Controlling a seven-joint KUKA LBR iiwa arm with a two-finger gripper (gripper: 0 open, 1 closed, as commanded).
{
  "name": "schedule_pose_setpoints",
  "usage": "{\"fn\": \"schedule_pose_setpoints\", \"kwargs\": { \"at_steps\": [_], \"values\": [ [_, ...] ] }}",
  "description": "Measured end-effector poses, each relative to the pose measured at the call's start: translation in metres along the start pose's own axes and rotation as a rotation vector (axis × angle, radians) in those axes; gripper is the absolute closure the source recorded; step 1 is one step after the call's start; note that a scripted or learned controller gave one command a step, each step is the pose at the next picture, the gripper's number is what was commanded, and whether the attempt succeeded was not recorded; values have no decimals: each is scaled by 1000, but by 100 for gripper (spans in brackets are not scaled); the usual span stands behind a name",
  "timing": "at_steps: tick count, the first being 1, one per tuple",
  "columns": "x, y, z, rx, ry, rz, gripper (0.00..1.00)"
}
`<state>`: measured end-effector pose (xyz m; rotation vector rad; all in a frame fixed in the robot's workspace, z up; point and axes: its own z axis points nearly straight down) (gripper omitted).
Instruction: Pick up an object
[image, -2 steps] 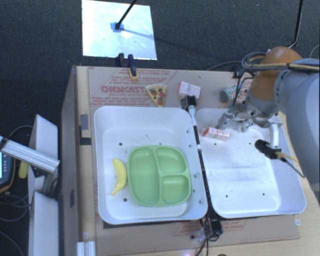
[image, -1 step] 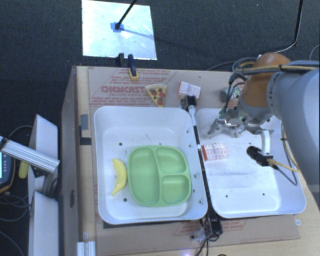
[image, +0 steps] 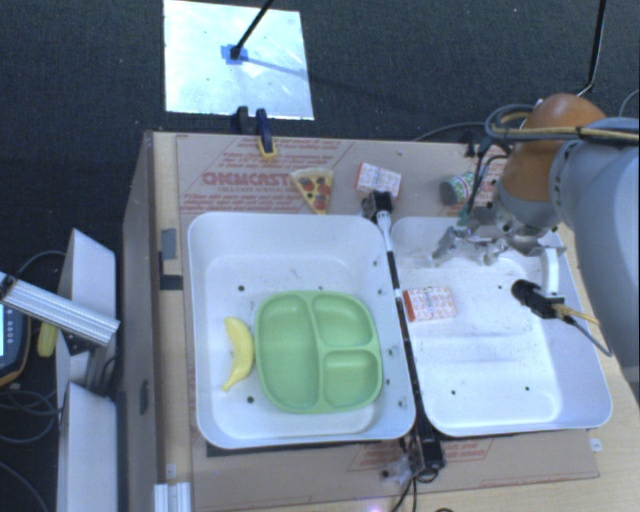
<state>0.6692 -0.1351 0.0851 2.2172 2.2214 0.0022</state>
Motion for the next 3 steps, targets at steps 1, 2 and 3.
{"fn": "schedule_pose_setpoints", "kwargs": {
  "at_steps": [1,2,3],
  "values": [
    [47,0,0,1,2,-3,0],
    [34,-80,1,3,1,1,0],
    [34,-79,-10,0,1,0,100]
  ]
}}
